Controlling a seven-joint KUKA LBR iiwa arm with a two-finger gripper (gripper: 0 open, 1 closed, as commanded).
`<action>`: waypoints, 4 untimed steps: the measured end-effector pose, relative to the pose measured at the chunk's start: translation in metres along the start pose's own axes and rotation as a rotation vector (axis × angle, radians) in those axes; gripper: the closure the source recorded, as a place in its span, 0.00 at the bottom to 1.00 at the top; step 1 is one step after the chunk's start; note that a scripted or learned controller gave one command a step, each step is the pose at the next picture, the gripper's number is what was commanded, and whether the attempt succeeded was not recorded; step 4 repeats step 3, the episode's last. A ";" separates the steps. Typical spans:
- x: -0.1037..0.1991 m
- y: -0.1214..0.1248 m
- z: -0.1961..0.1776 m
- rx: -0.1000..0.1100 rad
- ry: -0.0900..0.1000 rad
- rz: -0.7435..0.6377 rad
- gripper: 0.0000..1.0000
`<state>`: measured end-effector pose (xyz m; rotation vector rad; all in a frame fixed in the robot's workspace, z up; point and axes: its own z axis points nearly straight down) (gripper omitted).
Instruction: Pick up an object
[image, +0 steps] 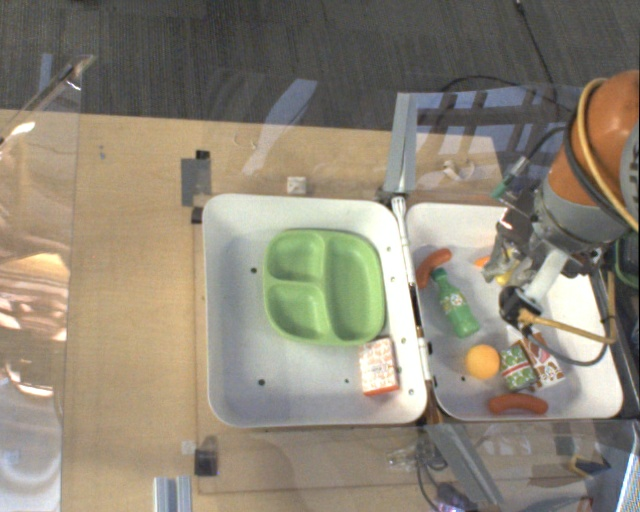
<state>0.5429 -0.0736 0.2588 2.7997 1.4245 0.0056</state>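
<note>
1. Two shallow white bins are set side by side on a bench: the left bin (230, 300) and the right bin (590, 395).
2. The grey arm (600, 140), banded in orange, is seen reaching in from the right. Its gripper (503, 266) is held over the upper middle of the right bin. Whether the claw is apart or together cannot be told, and no object is seen clamped in it.
3. A green divided plate (325, 287) is laid in the left bin.
4. A green bottle (455, 303) is judged the nearest pickable object. It lies in the right bin, just left of the gripper and slightly lower in the view. Its long axis runs from the cap at upper left to the base at lower right, so a grasp across its narrow width is likely called for. A pale label is seen on it, but no writing can be read.
5. A red-and-white carton (378, 367) is placed in the left bin, and a green-and-red carton (530, 365) in the right. Their print is too small to be read.
6. Two red sausages (433, 266) (518, 404) and an orange ball (483, 361) are also scattered in the right bin.
</note>
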 end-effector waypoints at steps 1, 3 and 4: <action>-0.003 0.038 0.042 0.002 -0.002 0.114 1.00; 0.047 0.108 0.059 0.001 -0.003 -0.061 1.00; 0.047 0.108 0.059 0.001 -0.003 -0.061 1.00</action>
